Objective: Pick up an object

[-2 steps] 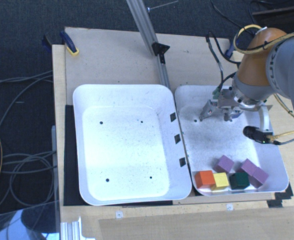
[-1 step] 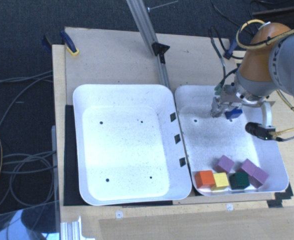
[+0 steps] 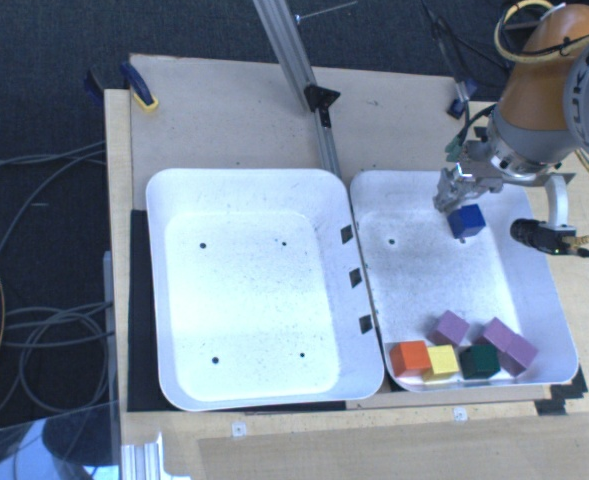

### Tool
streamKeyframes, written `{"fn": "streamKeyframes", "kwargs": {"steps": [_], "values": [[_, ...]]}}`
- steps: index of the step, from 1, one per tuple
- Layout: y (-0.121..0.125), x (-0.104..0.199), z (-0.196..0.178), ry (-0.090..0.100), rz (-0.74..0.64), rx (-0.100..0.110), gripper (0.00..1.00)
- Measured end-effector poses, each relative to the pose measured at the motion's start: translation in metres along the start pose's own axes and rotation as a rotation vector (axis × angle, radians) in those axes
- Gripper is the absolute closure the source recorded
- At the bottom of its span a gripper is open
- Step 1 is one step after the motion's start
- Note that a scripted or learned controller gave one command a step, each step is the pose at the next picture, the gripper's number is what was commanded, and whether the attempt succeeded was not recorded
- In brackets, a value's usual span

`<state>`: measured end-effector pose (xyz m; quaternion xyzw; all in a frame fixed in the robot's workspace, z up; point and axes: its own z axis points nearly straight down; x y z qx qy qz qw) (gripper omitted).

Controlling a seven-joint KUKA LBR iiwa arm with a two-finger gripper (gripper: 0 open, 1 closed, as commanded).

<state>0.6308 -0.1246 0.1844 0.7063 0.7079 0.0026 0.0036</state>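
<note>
My gripper [image 3: 458,206] is over the far part of the right bin [image 3: 414,268], reaching in from the right. A small blue block [image 3: 467,221] sits at its tips, and the fingers appear shut on it. Its underside is hidden, so whether it touches the bin floor I cannot tell. Along the bin's near edge lie an orange block [image 3: 410,358], a yellow block [image 3: 442,361], a dark green block [image 3: 479,360] and two purple blocks [image 3: 451,326] [image 3: 509,343].
The left bin [image 3: 156,190] lies beside the right one, with black clips [image 3: 355,277] along the shared edge. A slanted metal pole [image 3: 292,53] rises behind the bins. Cables [image 3: 34,318] lie off the bench at the left.
</note>
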Motion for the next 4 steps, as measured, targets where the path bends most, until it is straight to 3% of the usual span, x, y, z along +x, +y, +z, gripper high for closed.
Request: {"fn": "streamKeyframes", "kwargs": {"steps": [1, 3, 4], "values": [[0.002, 0.0, -0.026, 0.001, 0.001, 0.003, 1.0], [-0.015, 0.115, -0.034, 0.005, -0.004, 0.012, 1.0], [-0.024, 0.168, -0.052, 0.004, -0.005, 0.006, 1.0]]}}
